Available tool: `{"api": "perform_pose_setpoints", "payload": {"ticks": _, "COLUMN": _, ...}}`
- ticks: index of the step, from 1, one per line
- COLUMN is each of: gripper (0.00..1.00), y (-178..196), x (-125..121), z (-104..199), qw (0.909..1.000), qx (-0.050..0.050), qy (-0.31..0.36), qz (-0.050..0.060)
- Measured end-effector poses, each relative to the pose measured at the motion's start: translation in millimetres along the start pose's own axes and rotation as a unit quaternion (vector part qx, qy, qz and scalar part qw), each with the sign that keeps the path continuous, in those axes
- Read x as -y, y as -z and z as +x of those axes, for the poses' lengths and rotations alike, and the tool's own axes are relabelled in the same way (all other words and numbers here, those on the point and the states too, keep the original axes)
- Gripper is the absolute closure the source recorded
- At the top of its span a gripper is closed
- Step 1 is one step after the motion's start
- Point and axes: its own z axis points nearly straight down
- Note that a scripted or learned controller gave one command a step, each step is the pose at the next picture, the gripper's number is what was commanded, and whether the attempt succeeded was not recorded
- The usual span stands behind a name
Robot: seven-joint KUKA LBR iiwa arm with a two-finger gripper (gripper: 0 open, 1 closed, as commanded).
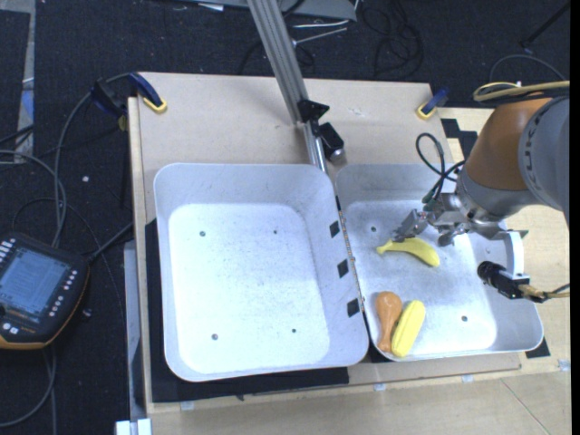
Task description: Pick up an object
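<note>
the arm (521,157) reaches in from the right, low over the right bin (358,193); its gripper (428,225) sits just above the banana (412,250), close to its upper edge; whether the fingers are wide or narrow i cannot tell from here; the banana lies flat on the bin floor, nothing gripping it; nearer the front rim a corn cob (408,326) lies touching an orange carrot-like piece (388,317); the left bin (245,270) sits alongside on the surface (227,120)
</note>
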Motion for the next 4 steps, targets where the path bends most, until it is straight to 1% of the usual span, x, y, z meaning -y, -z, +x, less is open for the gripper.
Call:
{"api": "perform_pose_setpoints", "payload": {"ticks": 1, "gripper": 1.00, "y": 13, "x": -1, "z": 0, "qw": 1.0000, "qx": 0.001, "qy": 0.000, "qz": -0.002}}
{"api": "perform_pose_setpoints", "payload": {"ticks": 2, "gripper": 1.00, "y": 73, "x": -8, "z": 4, "qw": 1.0000, "qx": 0.001, "qy": -0.001, "qz": 0.001}}
{"api": "perform_pose_setpoints", "payload": {"ticks": 3, "gripper": 1.00, "y": 113, "x": -8, "z": 4, "qw": 1.0000, "qx": 0.001, "qy": -0.001, "qz": 0.002}}
{"api": "perform_pose_setpoints", "payload": {"ticks": 4, "gripper": 1.00, "y": 125, "x": 7, "z": 54, "qw": 1.0000, "qx": 0.000, "qy": 0.001, "qz": 0.003}}
